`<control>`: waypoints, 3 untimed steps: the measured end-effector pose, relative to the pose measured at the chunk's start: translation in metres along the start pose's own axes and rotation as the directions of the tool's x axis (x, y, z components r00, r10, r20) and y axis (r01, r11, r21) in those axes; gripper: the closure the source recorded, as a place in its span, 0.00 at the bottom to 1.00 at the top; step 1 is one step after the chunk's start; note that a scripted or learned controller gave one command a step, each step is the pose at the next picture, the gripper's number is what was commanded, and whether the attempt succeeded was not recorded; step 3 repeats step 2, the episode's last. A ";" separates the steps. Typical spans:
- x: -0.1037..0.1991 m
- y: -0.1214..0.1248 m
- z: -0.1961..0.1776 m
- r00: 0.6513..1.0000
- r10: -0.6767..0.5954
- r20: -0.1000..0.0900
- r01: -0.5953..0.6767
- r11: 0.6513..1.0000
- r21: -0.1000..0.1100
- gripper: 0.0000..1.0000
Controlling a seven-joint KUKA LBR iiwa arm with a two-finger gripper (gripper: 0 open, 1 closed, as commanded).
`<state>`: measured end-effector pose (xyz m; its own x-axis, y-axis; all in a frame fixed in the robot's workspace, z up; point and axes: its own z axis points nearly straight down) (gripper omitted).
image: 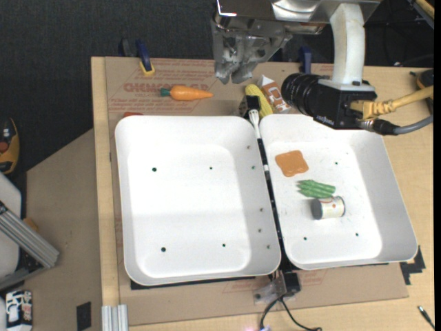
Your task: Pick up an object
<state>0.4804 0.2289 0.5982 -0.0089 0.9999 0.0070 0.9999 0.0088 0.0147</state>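
Hovered high above the bins' far edge — metal two-finger gripper (234, 64), blurred, grip state impossible to tell, nothing visibly held. Lay waiting in the right-hand shallow white bin (386, 185): flat orange square (291, 162), green pods (315, 187), small grey-and-white can (327, 207) — likely targets.

The tabletop (69, 205) carried a brown board (179, 71) — on it sat two white bins, the left bin (186, 198) and right bin (365, 192), touching along their inner edges. A toy carrot (187, 94) lay on the board near its far edge — just beyond the left bin.
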 end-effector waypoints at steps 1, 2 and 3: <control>0.001 0.000 -0.011 1.000 -0.001 -0.002 0.001 1.000 -0.003 1.00; 0.001 0.001 -0.021 1.000 -0.002 -0.003 0.002 1.000 -0.005 1.00; 0.001 0.001 -0.021 1.000 -0.002 -0.003 0.002 1.000 -0.005 1.00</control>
